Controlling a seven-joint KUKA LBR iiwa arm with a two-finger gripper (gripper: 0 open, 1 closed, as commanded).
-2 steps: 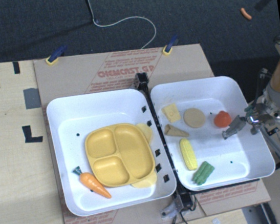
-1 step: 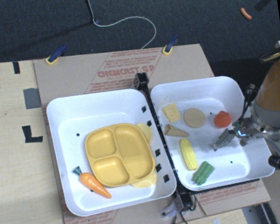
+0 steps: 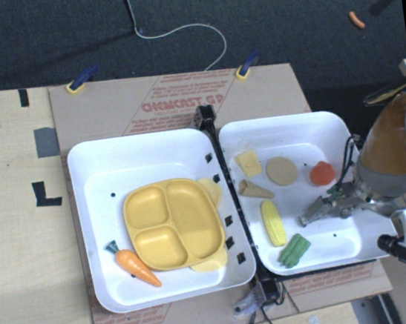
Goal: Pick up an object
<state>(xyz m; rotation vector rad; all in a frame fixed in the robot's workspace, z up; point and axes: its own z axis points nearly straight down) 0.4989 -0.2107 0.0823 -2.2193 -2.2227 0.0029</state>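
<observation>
My gripper (image 3: 306, 217) hangs low over the right bin (image 3: 332, 123), reaching in from the right with its tip pointing left. It stands over bare bin floor, right of the yellow corn cob (image 3: 272, 222) and above-right of the green vegetable (image 3: 293, 250). A red tomato (image 3: 322, 173) lies just up and right of the tip. Farther back are a tan round disc (image 3: 281, 170), a pale yellow cheese piece (image 3: 248, 164) and a small tan wedge (image 3: 252, 188). Nothing is seen held in the gripper.
The left bin (image 3: 84, 167) holds a yellow divided plate (image 3: 172, 222) and an orange carrot (image 3: 136, 266) at its front left. The arm's orange band (image 3: 392, 149) rises over the right bin's right wall. A black clip line (image 3: 226, 192) runs between the bins.
</observation>
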